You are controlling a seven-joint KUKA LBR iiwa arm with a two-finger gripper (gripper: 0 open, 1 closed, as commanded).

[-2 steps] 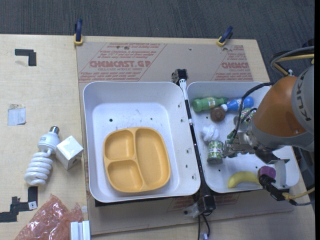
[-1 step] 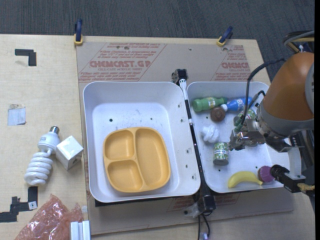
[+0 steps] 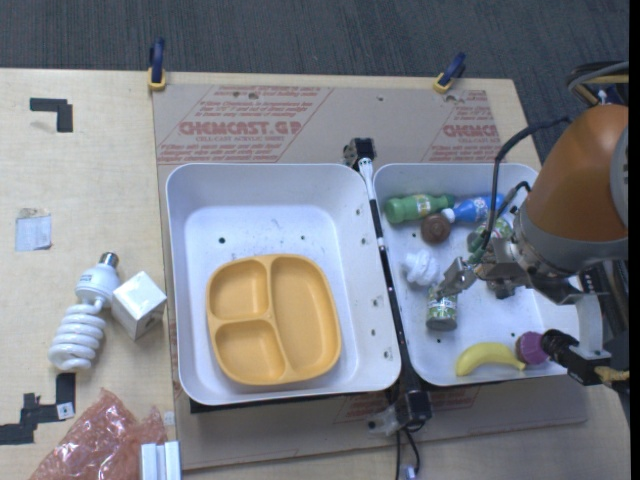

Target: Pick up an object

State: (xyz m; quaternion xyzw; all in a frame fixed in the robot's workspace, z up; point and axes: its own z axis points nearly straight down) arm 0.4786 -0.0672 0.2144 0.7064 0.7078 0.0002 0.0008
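pincer point(image 3: 462, 276) low in the right bin point(image 3: 560, 363), finger state unclear, beside a small can point(image 3: 442, 311); it could nudge that can over and miss

Yellow divided plate point(image 3: 272, 320), yellow banana point(image 3: 488, 358), green bottle point(image 3: 418, 207), white bins point(image 3: 262, 200).

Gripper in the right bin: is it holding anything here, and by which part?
Cannot be told. The gripper sits low in the right white bin, just above the small upright glass jar, but no object shows between its tips.
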